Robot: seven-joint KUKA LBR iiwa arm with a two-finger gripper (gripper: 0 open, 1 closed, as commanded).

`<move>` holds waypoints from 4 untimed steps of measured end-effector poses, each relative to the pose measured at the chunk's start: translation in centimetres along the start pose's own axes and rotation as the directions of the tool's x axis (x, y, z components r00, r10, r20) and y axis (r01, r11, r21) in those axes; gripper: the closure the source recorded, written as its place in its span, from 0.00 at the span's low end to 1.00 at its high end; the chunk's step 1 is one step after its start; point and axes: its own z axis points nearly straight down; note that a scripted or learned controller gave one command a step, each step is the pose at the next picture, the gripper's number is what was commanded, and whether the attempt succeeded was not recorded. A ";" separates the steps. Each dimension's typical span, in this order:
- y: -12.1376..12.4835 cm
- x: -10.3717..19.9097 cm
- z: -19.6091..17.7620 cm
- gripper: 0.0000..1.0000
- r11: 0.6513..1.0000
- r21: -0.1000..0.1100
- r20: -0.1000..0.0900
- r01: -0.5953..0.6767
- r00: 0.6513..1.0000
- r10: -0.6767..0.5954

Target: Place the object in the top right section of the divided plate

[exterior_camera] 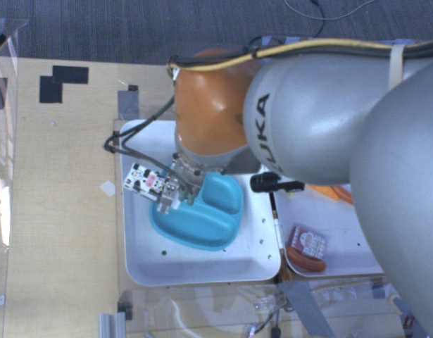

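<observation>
Arm (329, 125) over slanted blue plate (202, 220).

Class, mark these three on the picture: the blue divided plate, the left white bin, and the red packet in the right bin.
blue divided plate (202, 224), camera view, on its large lower section.
left white bin (202, 267), camera view, on its bare floor near the front.
red packet (308, 242), camera view, on its printed face.

Only legible text is black "KUKA" lettering running down the grey arm (329, 111) just past its orange band; print on the red packet (307, 243) near the right bin's (357, 248) front edge is too small to read.
</observation>
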 end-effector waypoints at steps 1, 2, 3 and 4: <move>-3.7 3.4 4.8 1.00 1.000 0.002 -0.003 -0.020 1.000 0.020; -0.8 2.0 1.3 1.00 0.990 0.000 -0.001 0.141 0.990 -0.141; -0.3 0.8 0.5 1.00 0.958 -0.001 0.001 0.287 0.958 -0.287; 0.2 -0.4 0.1 1.00 0.868 -0.002 0.003 0.496 0.868 -0.496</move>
